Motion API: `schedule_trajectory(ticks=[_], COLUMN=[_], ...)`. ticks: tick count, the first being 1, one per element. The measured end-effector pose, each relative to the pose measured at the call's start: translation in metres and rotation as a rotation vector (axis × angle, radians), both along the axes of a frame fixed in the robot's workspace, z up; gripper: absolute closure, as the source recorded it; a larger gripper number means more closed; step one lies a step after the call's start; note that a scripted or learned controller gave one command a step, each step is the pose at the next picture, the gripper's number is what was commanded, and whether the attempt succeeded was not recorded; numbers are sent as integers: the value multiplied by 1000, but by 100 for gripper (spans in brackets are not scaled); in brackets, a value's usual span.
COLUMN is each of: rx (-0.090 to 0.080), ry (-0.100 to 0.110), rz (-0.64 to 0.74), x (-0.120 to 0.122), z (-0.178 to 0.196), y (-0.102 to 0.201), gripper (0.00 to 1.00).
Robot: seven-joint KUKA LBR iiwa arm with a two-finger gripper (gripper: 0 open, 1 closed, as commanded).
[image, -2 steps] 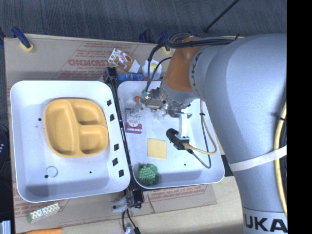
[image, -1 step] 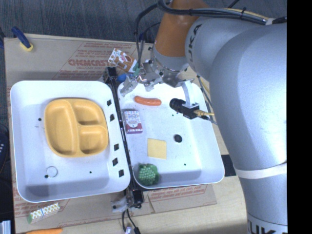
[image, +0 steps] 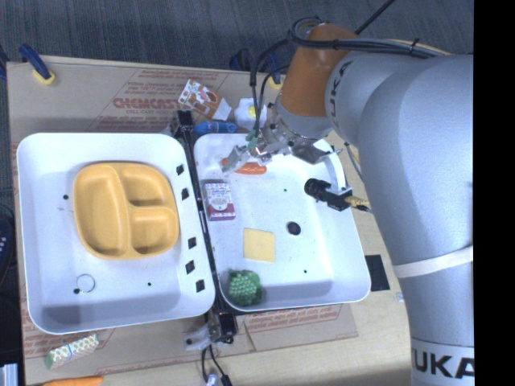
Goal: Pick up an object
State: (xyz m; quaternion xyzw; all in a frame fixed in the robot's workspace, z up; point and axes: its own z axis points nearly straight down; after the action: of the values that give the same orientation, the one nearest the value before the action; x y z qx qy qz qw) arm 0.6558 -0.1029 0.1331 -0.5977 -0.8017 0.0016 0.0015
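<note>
**Gripper low at right bin's far edge, nothing clearly held**

Left bin [image: 32,215]: white, shallow, glossy plastic w/ rounded corners. Yellow divided tray [image: 125,209] sits center-left in it: smooth molded plastic, three compartments, rounded rim. Small clear ring-ish thing near the near-left corner, too small to ID.

Right bin [image: 346,272]: same type. Along its left wall: small flat packet [image: 218,199], red/white print, looks like thin carton or foil. Mid-bin: pale yellow square [image: 259,245], flat, prob. a toy cheese slice, hard to pinch off the floor. Near-left corner: green knobbly clump [image: 243,286], broccoli-like, bumpy, easiest to grab. Small dark disc [image: 293,229] mid-bin. Far-left corner: orange carrot-like piece [image: 253,168], slim, smooth.

Gripper [image: 241,158] is at that far-left corner, tips just beside/over the orange piece. Fingers [image: 232,160] look only narrowly apart; can't tell if anything's between them, so not calling it a hold. Black cylindrical part [image: 322,190] w/ cable lies at the right bin's right side.

Judgement: step = closing on the orange piece. To do it well: straddle its short axis, go down till tips nearly touch the floor, close, lift straight. Risk: slim and smooth, rolls out; bin wall close, may block one finger.
</note>
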Motion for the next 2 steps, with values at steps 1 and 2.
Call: schedule_trajectory(ticks=[1,2], rx=[1,1], ry=[2,1], rz=[-162,-218], x=[0,-98], z=[-40,-20], y=[-3,5], gripper=[0,0])
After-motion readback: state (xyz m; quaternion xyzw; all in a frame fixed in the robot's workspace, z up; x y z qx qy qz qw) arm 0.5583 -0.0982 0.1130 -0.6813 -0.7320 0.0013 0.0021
